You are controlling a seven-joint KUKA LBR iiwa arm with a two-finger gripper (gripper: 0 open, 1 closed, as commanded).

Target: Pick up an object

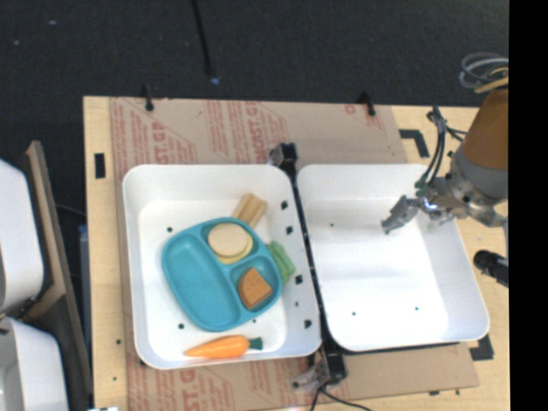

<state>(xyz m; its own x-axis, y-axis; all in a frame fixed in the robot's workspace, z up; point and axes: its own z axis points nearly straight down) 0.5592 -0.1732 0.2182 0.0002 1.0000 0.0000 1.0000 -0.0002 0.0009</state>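
Note:
The left bin (141, 229) holds a blue divided tray (199, 291). A round tan biscuit (230, 240) and a brown toast piece (255, 288) lie in the tray's compartments. Against the tray's far edge lies a tan wooden block (250, 208), and a green piece (283, 263) sticks out at its right side. An orange carrot (219, 347) lies near the bin's front wall. My gripper (399, 216) hangs over the upper middle of the right bin (445, 315), pointing left and down, with nothing seen in it. It is well apart from all the objects.
A black divider clip (283, 154) sits where the two bins meet at the back. Cables (438, 144) run along the arm's wrist at the right. The bench top (197, 131) is cardboard-covered around the bins.

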